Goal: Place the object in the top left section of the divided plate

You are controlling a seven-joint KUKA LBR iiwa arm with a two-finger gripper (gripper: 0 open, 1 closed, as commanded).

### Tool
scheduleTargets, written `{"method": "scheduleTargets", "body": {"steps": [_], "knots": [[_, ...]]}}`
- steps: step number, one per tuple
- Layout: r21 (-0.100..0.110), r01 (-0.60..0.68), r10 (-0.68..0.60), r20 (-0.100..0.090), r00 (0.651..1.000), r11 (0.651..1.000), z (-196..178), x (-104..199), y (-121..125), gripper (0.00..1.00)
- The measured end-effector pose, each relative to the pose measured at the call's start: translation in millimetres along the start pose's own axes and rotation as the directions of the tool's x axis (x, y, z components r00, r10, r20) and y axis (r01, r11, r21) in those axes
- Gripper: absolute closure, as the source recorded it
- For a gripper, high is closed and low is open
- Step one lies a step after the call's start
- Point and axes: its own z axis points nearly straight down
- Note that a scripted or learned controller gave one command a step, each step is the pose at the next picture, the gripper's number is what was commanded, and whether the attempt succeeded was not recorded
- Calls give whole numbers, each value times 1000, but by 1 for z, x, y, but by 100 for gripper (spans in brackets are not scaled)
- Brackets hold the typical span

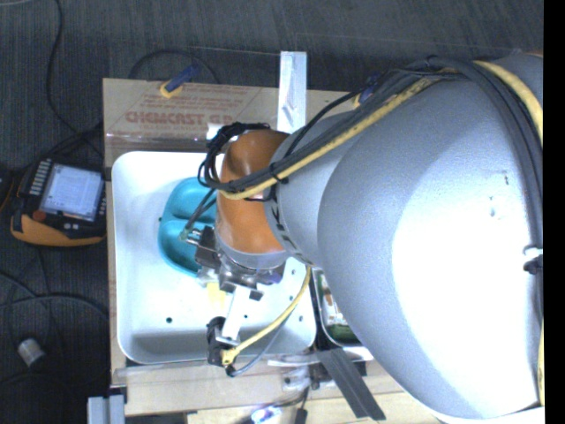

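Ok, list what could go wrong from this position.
1. The arm covers most of the left bin from this camera, so where the fingers sit over the blue plate is hard to check; a release could land in the wrong section.
2. Loose cables hang by the wrist, low over the bin, and could snag its near wall.
3. The plate sits close to the wrist and could get nudged.

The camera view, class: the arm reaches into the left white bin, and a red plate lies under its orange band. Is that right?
Not quite. The plate under the orange band is blue, or teal, not red; the camera view shows this. The rest stands: the arm reaches into the left white bin.
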Motion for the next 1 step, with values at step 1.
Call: {"method": "scheduleTargets", "body": {"steps": [1], "knots": [[-6, -149, 149, -1, 989, 989, -198, -34, 14, 100]]}}
